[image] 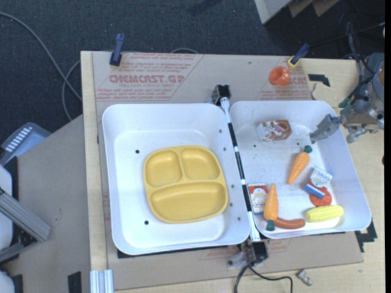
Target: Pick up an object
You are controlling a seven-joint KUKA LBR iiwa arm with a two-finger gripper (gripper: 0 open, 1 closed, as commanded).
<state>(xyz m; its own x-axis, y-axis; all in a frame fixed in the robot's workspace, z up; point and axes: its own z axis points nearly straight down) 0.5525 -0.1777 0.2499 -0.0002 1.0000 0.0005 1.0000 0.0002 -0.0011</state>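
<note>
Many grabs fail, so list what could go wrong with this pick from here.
1. The hot dog, lower carrot, corn and card crowd the right bin's front corner; a grab there may catch two things or nudge neighbours.
2. The corn and hot dog lie by the bin wall, which may block a finger.
3. The gripper sits at the bin's far side, near the packet, which looks flat and may slip out.

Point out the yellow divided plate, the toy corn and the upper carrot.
yellow divided plate [186,209]: camera view, floor of its large compartment.
toy corn [324,213]: camera view, middle of the cob.
upper carrot [297,166]: camera view, middle of the orange body.
</note>
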